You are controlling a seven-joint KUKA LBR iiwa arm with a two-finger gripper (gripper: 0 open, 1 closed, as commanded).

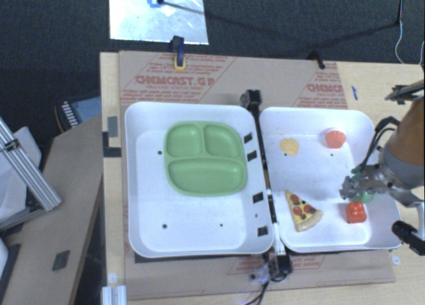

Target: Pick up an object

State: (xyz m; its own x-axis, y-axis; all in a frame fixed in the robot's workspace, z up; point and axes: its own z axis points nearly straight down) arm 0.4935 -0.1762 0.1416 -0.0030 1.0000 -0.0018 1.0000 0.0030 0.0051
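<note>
The right bin (312,119) holds a pizza-slice toy (302,210) near its front left. A small yellow piece (289,145) and an orange-red round toy (335,139) lie at its back. A red toy with a green top (356,210) rests at the front right. My gripper (359,189) reaches in from the right and hovers just above and behind that red toy, close to its green top. Nothing shows between its fingers.
The left bin (143,164) carries a green divided plate (204,159). A black clip divider (260,164) runs between the two bins. Cardboard (199,78) lies under both bins. The arm's orange band (406,139) stands over the right bin's right edge.
</note>
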